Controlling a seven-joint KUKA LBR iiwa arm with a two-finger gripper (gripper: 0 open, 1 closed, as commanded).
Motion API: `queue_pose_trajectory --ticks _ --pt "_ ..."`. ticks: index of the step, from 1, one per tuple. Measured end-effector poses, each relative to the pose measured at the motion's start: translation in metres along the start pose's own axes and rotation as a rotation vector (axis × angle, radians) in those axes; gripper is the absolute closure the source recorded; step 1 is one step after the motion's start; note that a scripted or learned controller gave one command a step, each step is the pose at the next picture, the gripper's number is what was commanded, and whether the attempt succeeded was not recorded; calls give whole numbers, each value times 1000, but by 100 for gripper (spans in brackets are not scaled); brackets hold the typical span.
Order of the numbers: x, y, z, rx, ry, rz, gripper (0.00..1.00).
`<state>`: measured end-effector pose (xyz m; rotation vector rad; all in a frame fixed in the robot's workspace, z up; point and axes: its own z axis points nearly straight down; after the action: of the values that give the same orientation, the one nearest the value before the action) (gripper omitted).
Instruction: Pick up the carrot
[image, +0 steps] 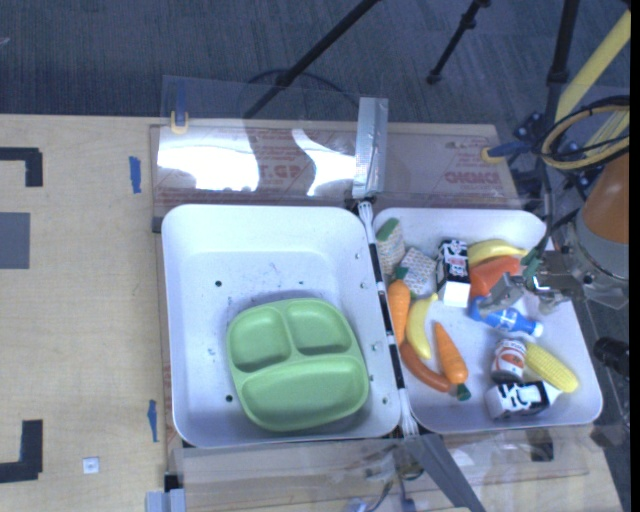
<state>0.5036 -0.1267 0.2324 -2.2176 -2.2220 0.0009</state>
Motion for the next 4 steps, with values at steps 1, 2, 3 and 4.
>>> queue_pose_trajectory --ticks 1,2,3,4 --pt "24 -23 83 -1 -1 -35 0" --pt "16 -24 24 -3 -2 112 0" --pt "17 -22 146 -8 -1 19 0" --pt "16 -21 135 -12 -3 22 100"
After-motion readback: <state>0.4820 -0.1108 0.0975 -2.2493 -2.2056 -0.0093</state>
